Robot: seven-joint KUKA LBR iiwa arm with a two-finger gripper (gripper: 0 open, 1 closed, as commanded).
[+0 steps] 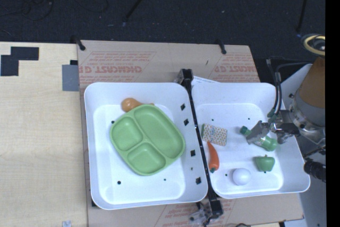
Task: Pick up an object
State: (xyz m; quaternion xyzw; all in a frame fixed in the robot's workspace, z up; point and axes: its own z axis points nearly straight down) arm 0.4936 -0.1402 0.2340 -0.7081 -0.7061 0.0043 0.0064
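Note:
In the right bin [234, 94] lie a patterned packet [214, 134], an orange carrot-shaped piece [213, 157], a white ball [241, 176], a green pepper-like piece [264, 162] and a light green bottle [268, 142] with a dark cap. My gripper [264, 133] is low over the right side of this bin, right on top of the green bottle and partly covering it. I cannot make out whether the bottle is in its grasp.
The left bin [101, 167] holds a green divided plate [147, 138] with an orange object [129, 104] behind it. A black divider [194, 141] separates the bins. The arm [313, 95] comes in over the right bin's right wall.

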